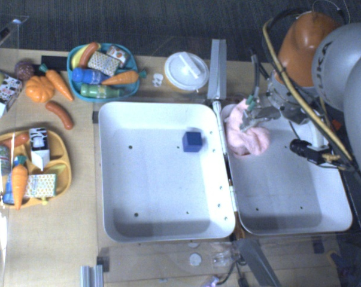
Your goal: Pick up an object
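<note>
A small blue cube [193,140] lies in the left white bin [138,214], toward its upper right. A crumpled pink cloth [247,139] sits in the right white bin [300,214] against its left wall, near the top. My gripper [252,113] hangs over the cloth's upper part, its metal fingers pointing down-left and touching or nearly touching the fabric. The grey arm with its orange band [303,37] comes in from the upper right.
A blue bowl [102,70] of toy food and a white lidded container [187,70] stand behind the left bin. A yellow plate [27,169] of toys and loose toy vegetables lie at the left. Black and yellow cables [315,151] drape over the right bin.
</note>
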Motion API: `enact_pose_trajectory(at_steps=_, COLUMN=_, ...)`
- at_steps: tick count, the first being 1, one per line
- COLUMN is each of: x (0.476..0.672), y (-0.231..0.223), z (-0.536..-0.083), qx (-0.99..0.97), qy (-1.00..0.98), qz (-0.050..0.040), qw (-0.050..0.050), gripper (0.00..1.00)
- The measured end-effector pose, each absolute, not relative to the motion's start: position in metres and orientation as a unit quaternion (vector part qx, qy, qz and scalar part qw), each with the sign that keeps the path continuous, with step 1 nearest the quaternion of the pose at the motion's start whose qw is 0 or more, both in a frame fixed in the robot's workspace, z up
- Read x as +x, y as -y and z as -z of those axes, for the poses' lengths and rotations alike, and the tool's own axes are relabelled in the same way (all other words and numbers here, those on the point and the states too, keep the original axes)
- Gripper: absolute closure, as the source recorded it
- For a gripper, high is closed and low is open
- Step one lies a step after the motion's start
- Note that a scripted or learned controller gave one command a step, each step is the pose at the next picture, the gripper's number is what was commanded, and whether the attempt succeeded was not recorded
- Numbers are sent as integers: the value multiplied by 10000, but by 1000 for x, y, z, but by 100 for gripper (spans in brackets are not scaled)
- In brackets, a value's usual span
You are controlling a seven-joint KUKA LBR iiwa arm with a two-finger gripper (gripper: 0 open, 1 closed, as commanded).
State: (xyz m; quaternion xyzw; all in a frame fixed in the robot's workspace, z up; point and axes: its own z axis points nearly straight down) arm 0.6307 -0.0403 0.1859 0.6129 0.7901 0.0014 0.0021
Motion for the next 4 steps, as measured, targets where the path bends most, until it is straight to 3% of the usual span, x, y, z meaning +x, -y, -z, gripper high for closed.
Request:
enact_pose_trajectory(at_steps=1, x=611, y=90, z=-109, qx=6030, qy=-7978, qz=-3, qw=12, gripper=0)
enact_pose_trajectory(at_steps=2, x=604, y=94, z=-94, qx=5765, qy=-8170, qz=-57, qw=94, gripper=0)
enact_pose_trajectory(at_steps=3, x=616, y=76, z=-186, qx=5367, qy=-8438, qz=-14, qw=25, gripper=0)
enact_pose_trajectory(at_steps=4, x=668, y=91, z=-101, qx=5297, qy=-8482, qz=-31, qw=75, gripper=0)
